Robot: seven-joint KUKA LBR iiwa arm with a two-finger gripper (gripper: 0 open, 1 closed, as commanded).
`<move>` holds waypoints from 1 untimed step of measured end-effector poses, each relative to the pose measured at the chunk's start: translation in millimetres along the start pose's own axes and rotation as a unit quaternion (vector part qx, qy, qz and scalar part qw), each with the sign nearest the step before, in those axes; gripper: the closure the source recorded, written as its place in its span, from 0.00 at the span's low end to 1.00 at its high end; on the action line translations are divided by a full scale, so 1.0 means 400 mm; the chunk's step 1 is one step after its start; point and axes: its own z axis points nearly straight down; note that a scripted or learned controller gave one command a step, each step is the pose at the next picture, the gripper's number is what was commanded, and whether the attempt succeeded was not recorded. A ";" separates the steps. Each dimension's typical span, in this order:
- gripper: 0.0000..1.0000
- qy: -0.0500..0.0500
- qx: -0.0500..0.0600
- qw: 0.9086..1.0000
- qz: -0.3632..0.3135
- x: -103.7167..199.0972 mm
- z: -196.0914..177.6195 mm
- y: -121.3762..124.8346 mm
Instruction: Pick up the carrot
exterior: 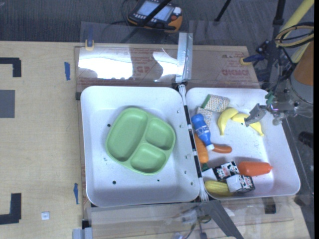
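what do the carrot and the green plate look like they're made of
Carrot: probably toy plastic; its orange skin is smooth, even and carries a slight sheen. Green plate: likely moulded plastic with a matte finish; one flat pale green throughout, with soft rounded dividers between three compartments. Neither can be confirmed from looks alone.

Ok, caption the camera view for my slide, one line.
Gripper hovers beside the bananas in the right bin, the carrot lying untouched nearer the front.
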 end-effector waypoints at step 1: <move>0.00 0.000 -0.001 0.991 -0.131 0.120 0.242 -0.200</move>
